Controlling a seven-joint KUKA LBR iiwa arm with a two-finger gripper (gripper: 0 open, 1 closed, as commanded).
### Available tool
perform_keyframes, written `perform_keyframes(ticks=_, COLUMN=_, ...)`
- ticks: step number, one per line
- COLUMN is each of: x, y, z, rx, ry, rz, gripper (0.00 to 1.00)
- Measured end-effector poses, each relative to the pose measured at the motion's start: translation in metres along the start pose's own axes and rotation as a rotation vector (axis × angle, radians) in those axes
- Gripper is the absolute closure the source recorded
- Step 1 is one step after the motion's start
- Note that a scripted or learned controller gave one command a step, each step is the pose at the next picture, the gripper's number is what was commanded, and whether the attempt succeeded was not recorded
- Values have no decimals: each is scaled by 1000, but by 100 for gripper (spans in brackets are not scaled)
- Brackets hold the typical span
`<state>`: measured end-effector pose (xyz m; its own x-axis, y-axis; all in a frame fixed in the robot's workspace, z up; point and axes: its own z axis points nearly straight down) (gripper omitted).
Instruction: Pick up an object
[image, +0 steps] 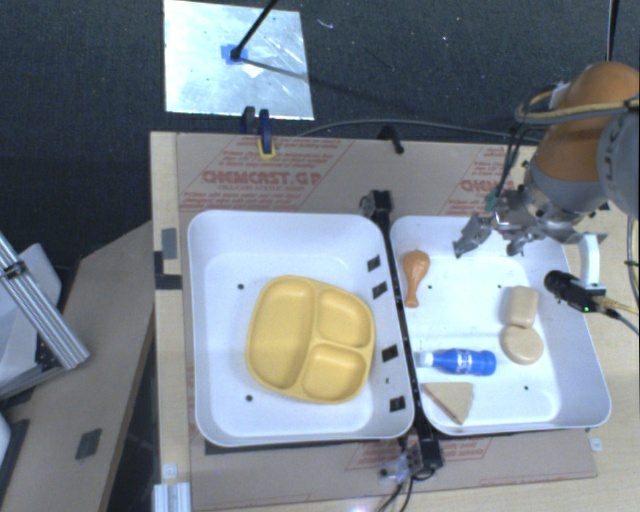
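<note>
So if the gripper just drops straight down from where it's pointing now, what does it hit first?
Probably bare bin floor. The gripper hangs over the right bin's far end; the drumstick toy lies to its left, seemingly off its line. Depth is unclear.

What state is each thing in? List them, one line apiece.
claw: open, holding nothing, over the right bin's far edge.
yellow tray: right side up, flat in the left bin, compartments bare.
blue bottle: lying on its side in the right bin.
drumstick: lying flat, thick end away from the camera.
tan wedge: lying flat near the divider.
two beige pieces: lying flat, touching each other.
</note>
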<state>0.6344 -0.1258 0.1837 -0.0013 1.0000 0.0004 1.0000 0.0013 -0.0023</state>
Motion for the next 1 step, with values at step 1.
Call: perform_keyframes(ticks=1, x=-1, y=-1, z=42, rx=0, ry=0, rz=0, gripper=0)
